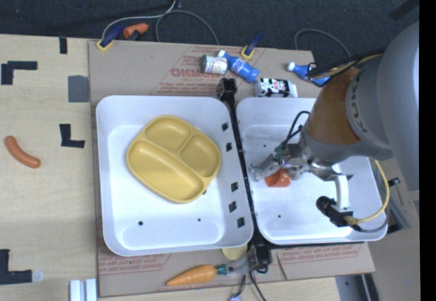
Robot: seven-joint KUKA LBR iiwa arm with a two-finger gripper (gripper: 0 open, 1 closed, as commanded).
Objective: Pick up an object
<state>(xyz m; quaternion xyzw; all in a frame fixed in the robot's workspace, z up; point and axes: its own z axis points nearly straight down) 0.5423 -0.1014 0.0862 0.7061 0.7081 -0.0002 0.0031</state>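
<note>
Reaching in from the right, the arm (354, 112) is low over the right bin (361, 225), and its gripper (272, 169) is down just beside a small red-orange object (278, 179) that lies on the bin floor, a little left of the middle. The object seems to touch the gripper or to be partly under it — I cannot tell which, and I cannot tell the state of the gripper either, because the wrist hides much of it. I do not see the object clearly held, so I judge that the grasp is not yet sure.

The object looks like a small toy piece, maybe plastic or soft rubber. I think it is light, so weight is no problem, but a smooth skin can slip out on the white floor. It does not look fragile. The best place to take it is probably across its narrow middle, with the gripper coming straight from above; a hold near one end may make it turn and escape.

In the left bin (116, 225) lies a yellow tray (174, 158) with three compartments. Outside the bins, a toy carrot (192, 275) lies at the lower edge of the bench and a sausage (22, 151) lies far to the left.
</note>
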